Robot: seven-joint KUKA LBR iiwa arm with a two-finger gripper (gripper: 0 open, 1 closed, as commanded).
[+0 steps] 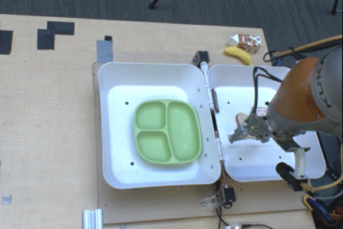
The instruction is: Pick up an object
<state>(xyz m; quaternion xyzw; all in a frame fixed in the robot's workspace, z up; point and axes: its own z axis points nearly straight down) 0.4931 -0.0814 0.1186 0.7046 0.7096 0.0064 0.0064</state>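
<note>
Grey-and-orange arm point(301, 98) low in right bin point(241, 164), gripper point(239, 135), opening impossible to tell, just beside small tan object point(243, 117); approach step, seemingly, next calling for centring over object before closing.

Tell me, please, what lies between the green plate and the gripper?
In the camera view, the rims where the two bins meet lie between the green plate and the gripper, plus bare white bin floor.

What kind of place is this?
Probably a robotics lab: a robot arm reaches over two white bins on a wooden bench, with a green divided plate and a toy banana.
</note>
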